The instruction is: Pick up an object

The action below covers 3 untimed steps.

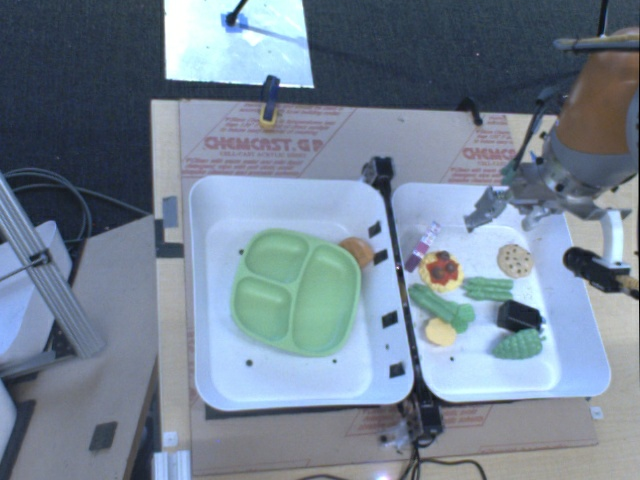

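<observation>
My gripper (506,215) hangs over the back of the right bin (582,343), open, with nothing between its fingers. Just in front of it lies a speckled cookie (515,260). To its left lie a purple and white packet (428,240) and a yellow toy pizza (441,270). Farther forward are a green pea pod (487,288), a long green vegetable (441,306), a yellow disc (439,332), a black block (519,316) and a bumpy green piece (517,344).
The left bin (215,373) holds a green divided plate (297,290) with a brown bun (357,251) at its far right corner. A black clip rail (390,268) runs between the bins. The arm's orange band (600,88) rises at the right.
</observation>
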Each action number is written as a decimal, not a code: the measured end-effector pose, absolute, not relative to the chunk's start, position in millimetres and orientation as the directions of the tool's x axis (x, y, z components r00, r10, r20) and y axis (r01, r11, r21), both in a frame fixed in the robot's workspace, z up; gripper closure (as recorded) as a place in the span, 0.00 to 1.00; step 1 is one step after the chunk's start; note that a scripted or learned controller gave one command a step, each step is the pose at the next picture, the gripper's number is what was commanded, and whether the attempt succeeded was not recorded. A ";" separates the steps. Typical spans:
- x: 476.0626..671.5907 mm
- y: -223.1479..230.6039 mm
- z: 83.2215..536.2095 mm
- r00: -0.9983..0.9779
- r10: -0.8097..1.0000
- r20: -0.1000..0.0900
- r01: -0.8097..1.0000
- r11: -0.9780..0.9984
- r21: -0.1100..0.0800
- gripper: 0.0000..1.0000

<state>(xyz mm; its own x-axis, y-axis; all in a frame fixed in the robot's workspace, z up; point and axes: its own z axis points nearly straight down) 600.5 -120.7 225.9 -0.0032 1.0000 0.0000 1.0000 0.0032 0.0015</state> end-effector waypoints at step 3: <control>511.8 -206.9 84.1 0.001 1.000 0.001 1.000 -0.001 -0.002 0.00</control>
<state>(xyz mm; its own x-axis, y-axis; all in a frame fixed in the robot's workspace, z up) 511.8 -206.9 84.1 0.0006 1.0000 0.0007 1.0000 -0.0006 -0.0021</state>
